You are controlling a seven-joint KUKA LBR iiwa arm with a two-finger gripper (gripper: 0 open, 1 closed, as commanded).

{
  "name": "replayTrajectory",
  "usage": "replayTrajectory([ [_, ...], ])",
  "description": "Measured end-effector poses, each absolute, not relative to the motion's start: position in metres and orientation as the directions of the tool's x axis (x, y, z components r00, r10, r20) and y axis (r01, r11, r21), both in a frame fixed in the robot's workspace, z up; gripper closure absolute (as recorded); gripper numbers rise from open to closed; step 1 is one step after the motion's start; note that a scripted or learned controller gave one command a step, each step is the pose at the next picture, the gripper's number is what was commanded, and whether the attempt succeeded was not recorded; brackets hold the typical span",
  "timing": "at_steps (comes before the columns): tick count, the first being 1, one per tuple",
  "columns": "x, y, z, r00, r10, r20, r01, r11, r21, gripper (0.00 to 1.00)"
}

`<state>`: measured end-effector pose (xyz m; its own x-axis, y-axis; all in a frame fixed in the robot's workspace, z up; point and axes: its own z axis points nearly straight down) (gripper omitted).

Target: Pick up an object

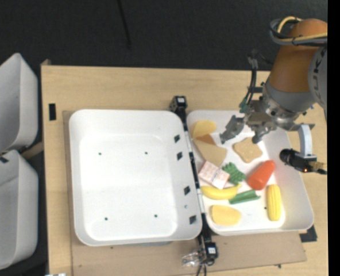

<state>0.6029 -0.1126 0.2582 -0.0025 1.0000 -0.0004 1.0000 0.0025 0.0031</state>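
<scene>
Nearest the camera, at the six o'clock edge of the right bin (305, 209), lies a pale yellow lemon-shaped piece (225, 214). At its two o'clock stands a corn cob (274, 202), bright yellow and ribbed, lying lengthwise. Between the two, a green pod-like piece (246, 196) rests just beside a banana (219, 192), which curves along the bin's left side. Above the banana sits a small pink-and-white packet (213, 175), touching a leafy green toy vegetable (235, 172) at its three o'clock. A red-orange pepper-like piece (261, 175), glossy and tilted, lies at the corn's eleven o'clock.

Farther back, a tan wedge (211, 152) lies along the left wall, with a rounded yellow piece (204, 129) at its twelve o'clock. A toast-brown bread slice (247, 150), with a darker crust, sits near the bin's middle.

The gripper (246, 131) hangs just over the bread's far edge, its two dark fingers spread wide apart, one toward eight o'clock and one toward five o'clock, with nothing between them. Behind it rises the grey arm with its orange band (296, 53), entering from three o'clock.

The left bin (78, 171) lies at nine o'clock, touching the right bin along a shared edge.
</scene>
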Motion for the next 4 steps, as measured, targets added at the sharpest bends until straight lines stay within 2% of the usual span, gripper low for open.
replayTrajectory([
  [1, 0.576, -0.063, 0.198, -0.005, 1.0, 0.001, 1.0, 0.005, -0.003, 0.0],
  [2, 0.629, -0.024, 0.202, -0.007, 1.0, 0.0, 1.0, 0.007, 0.008, 0.0],
  [3, 0.629, -0.026, 0.213, -0.004, 1.0, 0.002, 1.0, 0.004, 0.009, 1.0],
  [4, 0.605, -0.024, 0.201, 0.003, 1.0, -0.001, 1.0, -0.003, 0.001, 1.0],
])
